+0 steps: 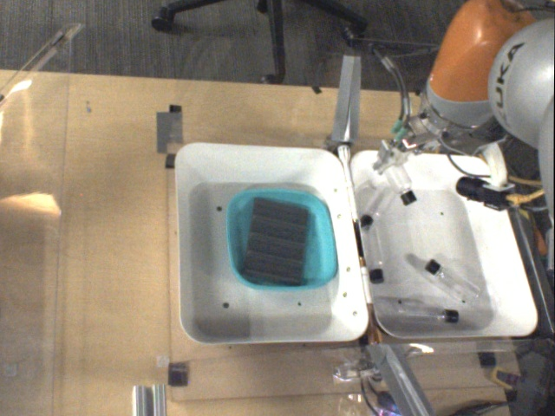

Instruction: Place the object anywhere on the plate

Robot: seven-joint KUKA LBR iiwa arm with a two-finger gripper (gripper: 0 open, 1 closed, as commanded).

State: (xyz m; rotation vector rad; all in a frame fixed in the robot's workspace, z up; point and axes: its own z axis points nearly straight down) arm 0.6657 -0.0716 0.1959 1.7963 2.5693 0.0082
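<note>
A clear tube [392,177] is being gripped by the pincer [395,156]; the plate [325,232] is lying leftward in the other bin [195,232]

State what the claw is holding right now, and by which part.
Cannot be told. The claw sits over the right bin's upper left corner with a clear vial at its tip, but whether it grips the vial is unclear.

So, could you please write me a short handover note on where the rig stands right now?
Claw: over the right bin's far left corner; whether it is open or shut can't be judged.
Plate: turquoise, in the left bin, carrying a dark ribbed block.
Right bin: several clear vials with black caps.
Done: block rests on the plate.
Left: nothing obvious; confirm the placement.
</note>
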